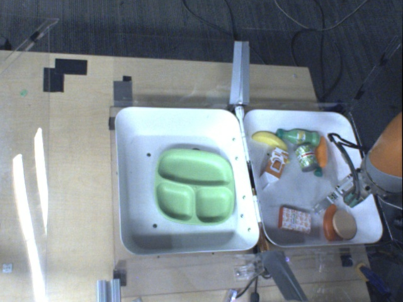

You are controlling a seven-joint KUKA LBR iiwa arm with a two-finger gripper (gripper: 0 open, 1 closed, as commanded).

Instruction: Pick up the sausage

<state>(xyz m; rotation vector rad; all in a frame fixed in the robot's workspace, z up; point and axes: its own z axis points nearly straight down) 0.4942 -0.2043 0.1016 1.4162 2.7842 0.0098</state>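
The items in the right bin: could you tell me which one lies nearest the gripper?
The round orange-brown piece in the right bin's near right corner, just below the gripper. The red box lies further left; banana and green bottle sit at the far side.

Arm (389, 159) cut off at right edge — end effector (343, 194) fingers too blurred to tell.

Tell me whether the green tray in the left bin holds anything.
Empty. The green tray lies flat in the left bin, and all three of its compartments show bare green plastic.
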